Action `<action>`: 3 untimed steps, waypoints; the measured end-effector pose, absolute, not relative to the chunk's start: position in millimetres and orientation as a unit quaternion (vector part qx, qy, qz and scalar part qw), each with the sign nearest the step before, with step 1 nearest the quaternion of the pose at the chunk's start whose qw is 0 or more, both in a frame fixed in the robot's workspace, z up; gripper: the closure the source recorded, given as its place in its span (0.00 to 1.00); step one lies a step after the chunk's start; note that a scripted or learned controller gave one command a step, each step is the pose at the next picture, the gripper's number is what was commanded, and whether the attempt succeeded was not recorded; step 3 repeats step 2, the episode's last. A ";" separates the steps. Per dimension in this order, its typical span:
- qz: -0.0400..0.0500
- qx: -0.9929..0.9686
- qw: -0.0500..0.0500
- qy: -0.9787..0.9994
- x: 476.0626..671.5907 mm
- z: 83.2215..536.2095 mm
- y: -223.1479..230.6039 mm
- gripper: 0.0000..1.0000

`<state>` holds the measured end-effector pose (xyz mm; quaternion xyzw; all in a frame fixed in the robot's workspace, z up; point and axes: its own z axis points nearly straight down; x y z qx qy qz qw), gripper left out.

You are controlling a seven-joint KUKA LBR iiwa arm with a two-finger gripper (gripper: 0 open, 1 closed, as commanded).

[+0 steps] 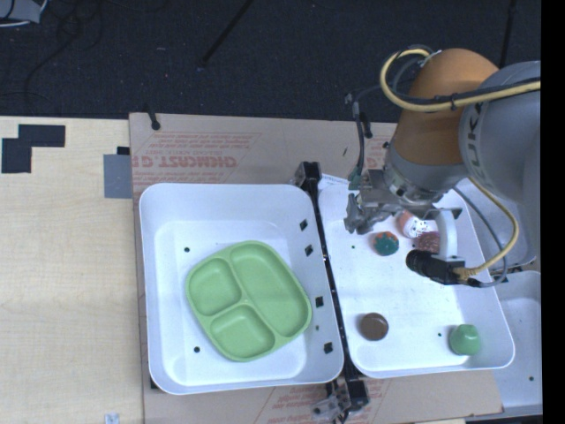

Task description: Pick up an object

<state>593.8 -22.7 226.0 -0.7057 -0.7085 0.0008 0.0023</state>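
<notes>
So I'm hanging over the far end of the right bin (pixel 494 343), my gripper (pixel 360 212) low near its inner wall, and honestly I can't tell how my fingers are set from here. Inside that bin, a teal ball (pixel 386 244) sits just beside me, and a brown disc (pixel 373 326) and green cup (pixel 464 338) are down at its near end. Left of it, the other bin (pixel 168 228) holds a green divided plate (pixel 247 300).

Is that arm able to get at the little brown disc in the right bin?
Probably yes. The brown disc lies alone on the bin floor, nothing on or against it, and the gripper hangs over the same bin, further back.
</notes>
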 end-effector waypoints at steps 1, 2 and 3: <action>0.000 -0.706 0.002 -0.708 596.7 233.6 24.0 1.00; 0.001 -0.706 0.001 -0.708 603.7 223.2 75.7 1.00; 0.001 -0.706 0.001 -0.708 603.7 223.2 75.7 1.00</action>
